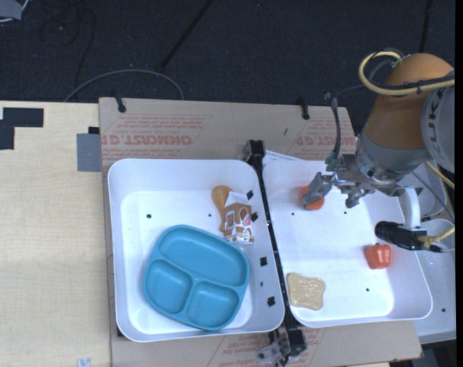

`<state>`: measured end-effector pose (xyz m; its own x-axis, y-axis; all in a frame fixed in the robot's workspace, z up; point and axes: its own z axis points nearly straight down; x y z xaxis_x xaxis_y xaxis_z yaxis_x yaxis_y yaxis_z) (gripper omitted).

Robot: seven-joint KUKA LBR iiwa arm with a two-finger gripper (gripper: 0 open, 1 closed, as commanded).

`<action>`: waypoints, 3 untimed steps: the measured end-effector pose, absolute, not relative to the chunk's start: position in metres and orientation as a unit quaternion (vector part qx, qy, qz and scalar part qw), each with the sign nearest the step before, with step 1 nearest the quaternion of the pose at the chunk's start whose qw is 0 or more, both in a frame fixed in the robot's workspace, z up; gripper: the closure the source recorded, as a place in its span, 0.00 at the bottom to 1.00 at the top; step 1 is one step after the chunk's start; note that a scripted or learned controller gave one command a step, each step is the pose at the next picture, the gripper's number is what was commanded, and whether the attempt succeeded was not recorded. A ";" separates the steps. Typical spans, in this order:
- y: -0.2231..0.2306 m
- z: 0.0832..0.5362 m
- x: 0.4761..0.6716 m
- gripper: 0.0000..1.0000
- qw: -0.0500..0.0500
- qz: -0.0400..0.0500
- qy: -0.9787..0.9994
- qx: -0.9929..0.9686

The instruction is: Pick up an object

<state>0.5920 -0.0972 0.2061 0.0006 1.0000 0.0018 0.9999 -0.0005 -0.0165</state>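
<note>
My gripper (336, 192) hangs over the back of the right bin (415, 300), its two fingers spread apart and nothing between them. A small orange-red piece (312, 199) lies on the bin floor right at the tip of the left finger (320, 184), partly covered by it. Farther right in the same bin sits a red toy pepper (378, 256). A flat beige slice (305, 290) lies near the front left corner of that bin.
The left bin (128, 205) holds a blue divided plate (195, 276), a brown drumstick-shaped toy (221, 199) and a small printed packet (238, 224) against the divider. The bins stand on cardboard (178, 132) on the pale bench.
</note>
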 end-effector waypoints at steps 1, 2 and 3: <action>-0.097 0.214 0.595 0.00 0.002 0.001 -0.708 -0.707; -0.099 0.170 0.600 0.00 0.002 0.002 -0.707 -0.707; -0.091 0.111 0.603 0.00 0.003 0.002 -0.708 -0.707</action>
<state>0.6032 -0.0908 0.1109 -0.0015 1.0000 0.0014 1.0000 0.0015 -0.0069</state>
